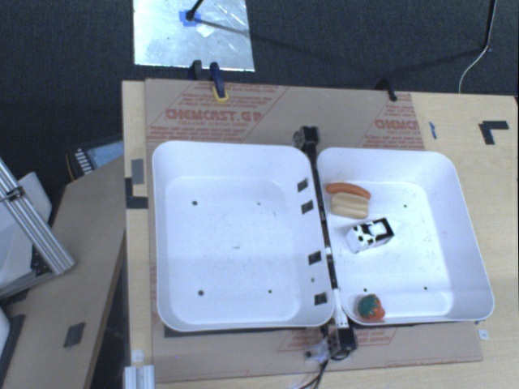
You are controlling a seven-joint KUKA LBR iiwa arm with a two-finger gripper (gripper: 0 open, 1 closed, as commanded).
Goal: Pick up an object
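Three small objects lie in the right bin (454,217). A toy hot dog (349,199) rests near the bin's upper left, beside the divider. Just below it sits a small black-and-white toy (371,234), tilted. A small orange and green toy (370,306), like a strawberry, lies in the bin's near left corner.
The left bin (235,233) sits beside the right one, joined by a row of black clips (312,225). Both rest on a cardboard sheet (276,108) on the bench. A metal plate (193,21) lies on the dark floor behind. An aluminium frame (32,225) stands at the far left.
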